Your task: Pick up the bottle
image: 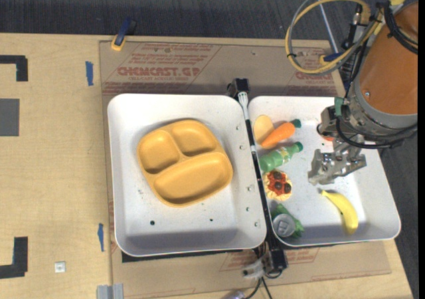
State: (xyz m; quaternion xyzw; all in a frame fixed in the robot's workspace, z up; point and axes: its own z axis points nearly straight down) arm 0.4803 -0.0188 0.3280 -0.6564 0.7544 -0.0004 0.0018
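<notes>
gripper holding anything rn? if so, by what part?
Nothing held. The gripper hangs over bare floor of the right bin, apart from the green bottle and the banana.

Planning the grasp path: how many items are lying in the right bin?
5, with none apparently hidden: an orange carrot at the top left, a green bottle below it, a slice of pizza, a green can at the bottom left, and a banana at the lower right.

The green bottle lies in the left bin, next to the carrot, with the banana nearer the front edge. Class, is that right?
Not quite. The camera view shows the green bottle in the right bin, not the left. The rest holds: it lies next to the carrot, and the banana sits nearer the front edge.
</notes>
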